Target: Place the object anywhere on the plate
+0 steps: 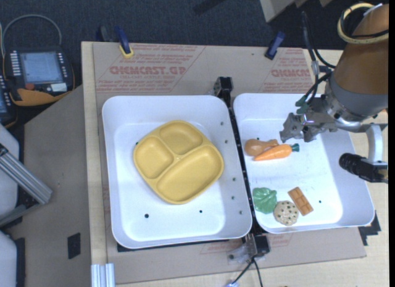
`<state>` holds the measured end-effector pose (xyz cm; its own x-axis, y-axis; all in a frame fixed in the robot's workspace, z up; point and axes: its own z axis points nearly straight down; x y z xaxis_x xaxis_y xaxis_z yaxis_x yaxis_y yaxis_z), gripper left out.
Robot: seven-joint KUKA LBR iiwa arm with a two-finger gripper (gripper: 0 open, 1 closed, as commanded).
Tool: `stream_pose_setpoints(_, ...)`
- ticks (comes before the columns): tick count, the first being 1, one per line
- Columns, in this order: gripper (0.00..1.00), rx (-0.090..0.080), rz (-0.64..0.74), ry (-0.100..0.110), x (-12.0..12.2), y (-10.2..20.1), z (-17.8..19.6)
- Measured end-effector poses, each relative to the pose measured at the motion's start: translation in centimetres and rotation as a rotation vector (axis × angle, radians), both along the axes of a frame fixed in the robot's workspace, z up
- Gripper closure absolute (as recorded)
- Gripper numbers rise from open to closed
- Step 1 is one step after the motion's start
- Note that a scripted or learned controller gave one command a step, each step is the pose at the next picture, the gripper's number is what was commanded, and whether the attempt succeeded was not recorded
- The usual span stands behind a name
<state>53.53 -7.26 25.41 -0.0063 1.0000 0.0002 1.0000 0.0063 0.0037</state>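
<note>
Two fingertips blur into dark clutter, so the gripper's [295, 133] spread cannot be told; it hangs just above the carrot [273, 152], holding nothing visible.

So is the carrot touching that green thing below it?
Apart. The camera view shows bare white bin floor between the carrot and the green thing.
</note>
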Motion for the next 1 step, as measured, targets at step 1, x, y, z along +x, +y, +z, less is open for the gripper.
stream_pose_setpoints(1,1.00,0.000,0.000,-0.001,3.25,4.38,0.30)
